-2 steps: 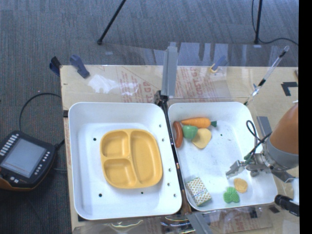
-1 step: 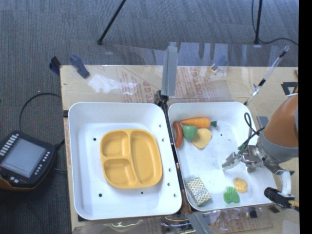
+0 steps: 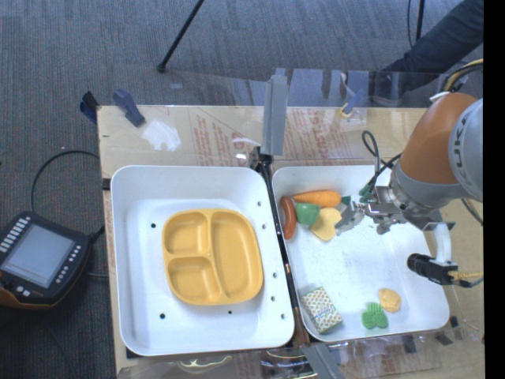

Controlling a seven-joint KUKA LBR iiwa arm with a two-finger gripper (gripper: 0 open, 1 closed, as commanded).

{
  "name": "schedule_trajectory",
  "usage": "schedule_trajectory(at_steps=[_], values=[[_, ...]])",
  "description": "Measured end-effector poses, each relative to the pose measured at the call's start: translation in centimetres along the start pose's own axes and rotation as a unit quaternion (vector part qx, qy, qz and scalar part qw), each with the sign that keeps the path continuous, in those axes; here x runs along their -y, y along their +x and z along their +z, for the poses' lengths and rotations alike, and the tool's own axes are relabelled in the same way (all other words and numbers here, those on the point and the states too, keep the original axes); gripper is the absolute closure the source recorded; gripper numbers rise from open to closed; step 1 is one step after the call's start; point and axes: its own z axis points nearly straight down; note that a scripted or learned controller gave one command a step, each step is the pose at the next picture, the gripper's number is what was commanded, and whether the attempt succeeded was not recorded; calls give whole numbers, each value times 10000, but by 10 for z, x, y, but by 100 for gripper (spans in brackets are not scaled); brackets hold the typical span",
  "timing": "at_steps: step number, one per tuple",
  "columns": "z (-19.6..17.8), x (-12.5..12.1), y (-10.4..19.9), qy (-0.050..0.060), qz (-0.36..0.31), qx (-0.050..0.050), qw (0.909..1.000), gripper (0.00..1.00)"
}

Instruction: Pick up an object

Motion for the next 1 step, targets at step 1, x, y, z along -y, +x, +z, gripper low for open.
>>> schedule_trajectory(at_steps=[1], values=[[24,-71,49,24,-64,4,10000,0]])
